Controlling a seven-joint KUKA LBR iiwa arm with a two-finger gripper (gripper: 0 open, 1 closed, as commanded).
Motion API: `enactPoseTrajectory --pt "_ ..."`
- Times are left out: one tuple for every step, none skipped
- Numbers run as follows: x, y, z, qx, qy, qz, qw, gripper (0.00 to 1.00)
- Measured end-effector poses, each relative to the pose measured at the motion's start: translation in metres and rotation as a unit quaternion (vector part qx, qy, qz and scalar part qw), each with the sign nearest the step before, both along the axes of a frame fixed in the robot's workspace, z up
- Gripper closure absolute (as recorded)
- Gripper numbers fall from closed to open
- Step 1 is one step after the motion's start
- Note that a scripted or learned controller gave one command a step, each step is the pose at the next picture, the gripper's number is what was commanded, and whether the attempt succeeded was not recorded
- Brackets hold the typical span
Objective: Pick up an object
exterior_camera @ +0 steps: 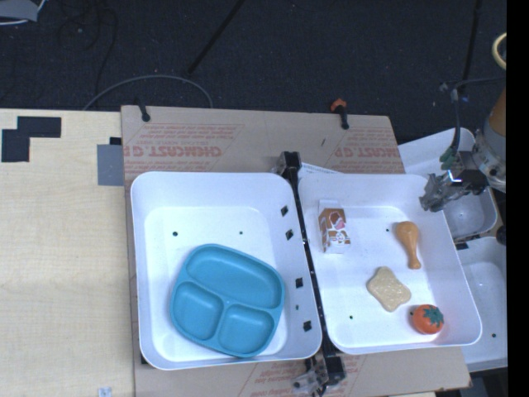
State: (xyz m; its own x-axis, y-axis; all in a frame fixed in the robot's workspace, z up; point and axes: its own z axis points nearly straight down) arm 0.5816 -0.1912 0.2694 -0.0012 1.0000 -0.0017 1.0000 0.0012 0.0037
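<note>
A: Two white bins sit side by side on the table (58, 263), on a sheet of cardboard (248, 139). What's in the left bin (153, 201)?

B: One blue divided tray (226, 299), three compartments, lying flat toward the near right part of that bin's floor.

A: And the right bin (364, 190)?

B: Four small things, all apart from each other. A little carton (334, 229) with a brown and white print lies near the far left, just beside the divider between the bins. A tan drumstick-shaped toy (408, 241) lies right of it, toward the far right. A pale, bread-like piece (388, 289) sits nearer the middle-right, and a red-orange tomato-like toy (426, 319) with a green top rests in the near right corner.

A: Where's the gripper (440, 192)?

B: At the right edge of the view, over the far right rim of the right bin, at the end of the grey arm. It's small and dark there; I cannot tell how far apart its fingers are, and I see nothing between them.

A: Is it touching any of the toys?

B: No. The drumstick is the closest one, and it lies well apart from the gripper, down on the bin floor.
</note>
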Motion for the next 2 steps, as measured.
enactPoseTrajectory --pt "-0.008 0.053 -0.018 0.0021 0.004 0.002 1.0 1.0" --pt "-0.015 0.102 -0.013 0.0021 0.004 0.001 1.0 1.0"
